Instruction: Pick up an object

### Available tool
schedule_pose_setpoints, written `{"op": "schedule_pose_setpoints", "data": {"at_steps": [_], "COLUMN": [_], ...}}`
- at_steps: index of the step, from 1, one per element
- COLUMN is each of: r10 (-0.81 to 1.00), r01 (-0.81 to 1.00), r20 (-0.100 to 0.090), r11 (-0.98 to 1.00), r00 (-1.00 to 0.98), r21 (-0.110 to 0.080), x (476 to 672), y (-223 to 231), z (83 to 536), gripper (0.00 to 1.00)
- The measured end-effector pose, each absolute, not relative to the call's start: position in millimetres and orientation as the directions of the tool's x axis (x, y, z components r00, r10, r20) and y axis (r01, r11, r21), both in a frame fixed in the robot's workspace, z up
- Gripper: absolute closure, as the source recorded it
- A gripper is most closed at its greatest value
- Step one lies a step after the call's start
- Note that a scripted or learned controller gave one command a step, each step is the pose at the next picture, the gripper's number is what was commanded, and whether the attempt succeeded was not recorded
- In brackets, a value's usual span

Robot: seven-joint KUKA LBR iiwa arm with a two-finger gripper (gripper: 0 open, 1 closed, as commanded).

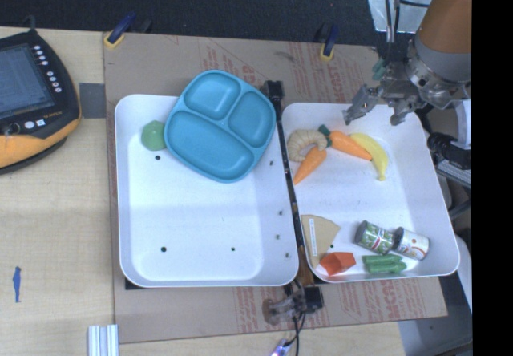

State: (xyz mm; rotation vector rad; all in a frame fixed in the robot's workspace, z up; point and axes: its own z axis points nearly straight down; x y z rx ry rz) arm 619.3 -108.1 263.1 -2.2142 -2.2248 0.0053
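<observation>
The gripper hangs over the far edge of the right bin, its two dark fingers spread apart with nothing between them. Just below it in the bin lie a yellow banana and two orange carrots: one carrot touches the banana's end, and the other carrot slants toward the bin's left wall beside a pale curled shrimp-like piece. Along the bin's near side sit a small bottle on its side, a green pod touching it, a red block, and a tan wedge. The left bin bears a blue divided plate tilted over its far rim, with a green ball just beside it. A teach pendant rests on the bench at far left.
</observation>
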Motion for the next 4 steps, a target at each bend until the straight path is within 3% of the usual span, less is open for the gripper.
{"op": "schedule_pose_setpoints", "data": {"at_steps": [1,2,3,4], "r10": [1.000,1.000,1.000,1.000], "r01": [1.000,1.000,1.000,1.000], "r20": [-0.001,-0.001,0.001,-0.002], "r11": [0.005,0.005,0.007,0.004], "r00": [-0.005,-0.005,-0.007,-0.004], "r21": [-0.008,-0.005,-0.004,-0.001], "x": [570.1,503.2,475.8,476.0], "y": [-144.1,-207.4,-211.7,-212.3], "z": [126.9,91.4,91.7,91.7], "gripper": [0.00,0.00,0.00,0.00]}}
